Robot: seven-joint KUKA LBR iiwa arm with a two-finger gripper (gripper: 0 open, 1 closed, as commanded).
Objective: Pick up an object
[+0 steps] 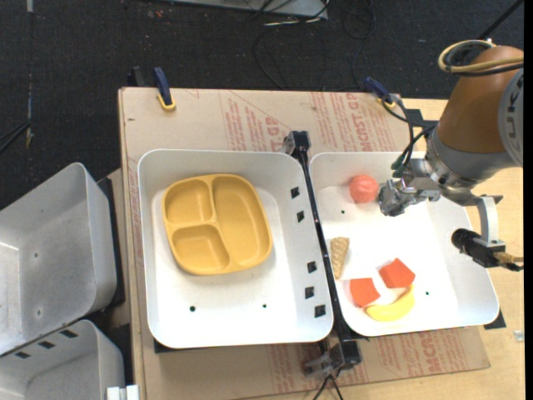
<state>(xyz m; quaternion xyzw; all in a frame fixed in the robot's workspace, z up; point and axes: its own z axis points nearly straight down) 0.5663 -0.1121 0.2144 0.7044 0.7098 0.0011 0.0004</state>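
One set of jaws (393, 200), dark and metallic, hangs over the upper part of the right bin (466, 248), at the end of the grey arm (483, 115) with its orange band. Whether they are apart or together cannot be told from this slanted view, and nothing can be seen between them.

Just beside the jaws, on their left, lies a pink ball (363, 188) on the bin floor, near the bin's upper left corner. Below the jaws and well apart from them, a tan waffle cone piece (340, 255) lies against the bin's left wall. Lower still, an orange-red block (397, 273) and a second red block (364, 292) sit near each other, and a yellow banana-shaped piece (391, 308) curves just under them, touching or nearly touching both.

Left of the right bin, across a black divider with clips, the left bin (225, 307) carries a yellow divided plate (216, 223) with three compartments, placed in that bin's upper left part.

Both bins rest on a cardboard-covered desk (216, 123). Red print on the cardboard above the bins runs upside down and is too small and faint to read with certainty. Blue and yellow clamps (163, 88) hold the cardboard at the far edge. Left of the desk stand white plastic tubs (50, 248).
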